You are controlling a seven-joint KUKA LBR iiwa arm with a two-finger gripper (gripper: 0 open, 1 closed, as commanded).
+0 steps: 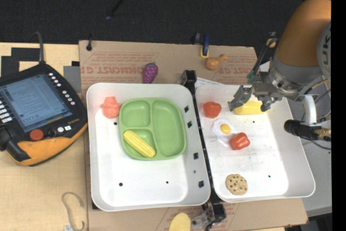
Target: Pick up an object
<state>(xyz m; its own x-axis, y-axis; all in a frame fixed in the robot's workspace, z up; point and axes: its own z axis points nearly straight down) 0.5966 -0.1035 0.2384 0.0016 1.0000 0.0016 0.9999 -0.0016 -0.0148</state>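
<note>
Over the right bin (303, 170), the gripper (253, 99) hangs low at the far edge with a yellow block (250, 109) seemingly pinched between its dark fingers. It sits just clear of the bin floor, presumably so the lift avoids the red pepper (239, 141) and fried egg (223, 128) nearby.

Corn (139, 143) on divided plate (167, 138) in left bin (102, 181), cookie (236, 184) in right bin (294, 170)
</note>
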